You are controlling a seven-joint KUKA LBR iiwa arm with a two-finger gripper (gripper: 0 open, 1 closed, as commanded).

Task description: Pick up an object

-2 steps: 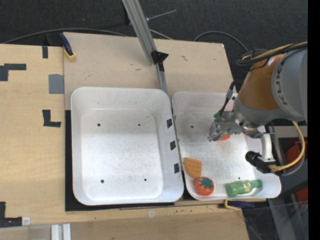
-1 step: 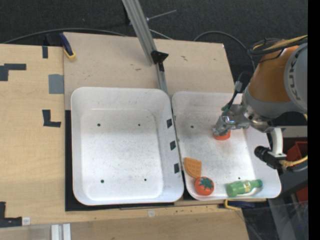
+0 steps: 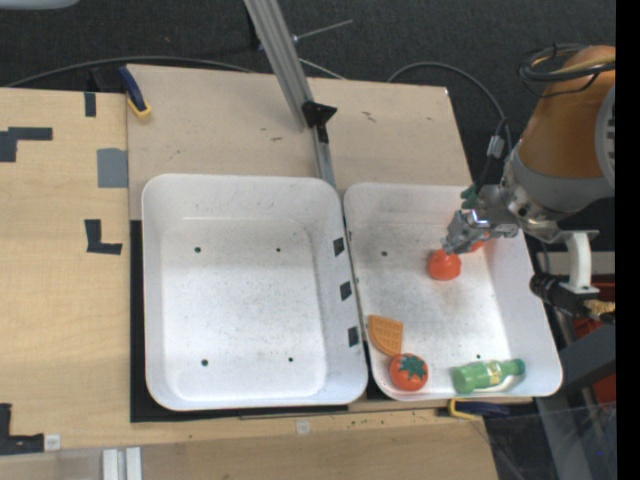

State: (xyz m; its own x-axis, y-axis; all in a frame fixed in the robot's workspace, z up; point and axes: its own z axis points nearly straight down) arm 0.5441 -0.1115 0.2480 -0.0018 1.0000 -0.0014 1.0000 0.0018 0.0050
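Nearest the lens, along the front edge of the right-hand bin (image 3: 520, 298), a red toy tomato (image 3: 408, 371) with a green stalk and a green toy bottle (image 3: 487, 374) are seen lying near each other, an orange wedge-shaped piece (image 3: 385, 334) just behind the tomato. Whether the fingers are spread or closed cannot be told from this slanted view; the gripper (image 3: 462, 236) is seen low over the bin, its tip touching or just above a small red-orange rounded object (image 3: 444, 265), and no grasp can be confirmed. Further out, the orange-banded wrist (image 3: 565, 118) is seen reaching in from the right. The left-hand bin (image 3: 160, 268) is shown beside it. The rounded piece is judged to be light, hollow plastic, stiff and smooth, so liable to roll or squirt from a pinch. A hold across its widest middle, fingers squarely on opposite sides, is judged safest.
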